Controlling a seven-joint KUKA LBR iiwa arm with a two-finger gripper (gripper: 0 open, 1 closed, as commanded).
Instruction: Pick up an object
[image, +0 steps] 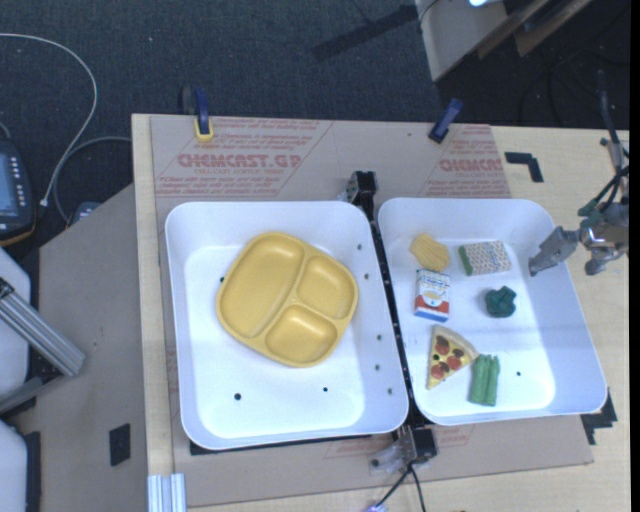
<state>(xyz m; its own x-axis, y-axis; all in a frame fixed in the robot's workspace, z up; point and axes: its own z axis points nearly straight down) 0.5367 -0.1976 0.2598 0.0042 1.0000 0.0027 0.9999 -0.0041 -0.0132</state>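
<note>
Lying flat, a pizza slice (449, 358) shows red toppings.

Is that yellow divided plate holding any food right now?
Empty. The yellow plate shows three bare compartments; the toy foods, like the pizza slice, lie in the right bin.

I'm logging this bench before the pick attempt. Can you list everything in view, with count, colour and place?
Bins: two, white, side by side.
Divided plate: one, yellow, left bin.
Yellow block: one, right bin, top left.
Speckled block: one, green-edged, top middle.
Small carton: one, white, red and blue, centre left.
Dark green lump: one, centre.
Pizza slice: one, lower left.
Green stalks: one bunch, lower middle.
Gripper: one, grey, right bin's right edge.
</note>
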